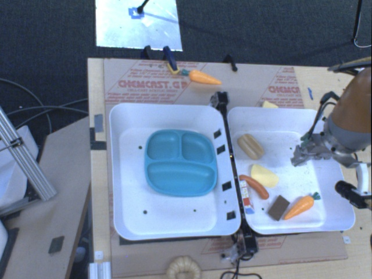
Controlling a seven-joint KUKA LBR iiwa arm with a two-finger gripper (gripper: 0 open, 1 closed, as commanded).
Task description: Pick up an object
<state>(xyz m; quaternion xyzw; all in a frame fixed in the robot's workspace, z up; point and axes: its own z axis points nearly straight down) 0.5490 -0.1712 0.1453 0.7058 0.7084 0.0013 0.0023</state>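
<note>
Working rightward in the right bin: the bun, yellow wedge and sausage lie left of your gripper. The carrot lies below it, long axis diagonal, green top pointing upper right. Whether the gripper is wide or narrow, you cannot tell.

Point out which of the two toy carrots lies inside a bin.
The carrot in the right bin, next to the brown block. The other carrot lies outside both bins, on the board behind the left bin.
</note>
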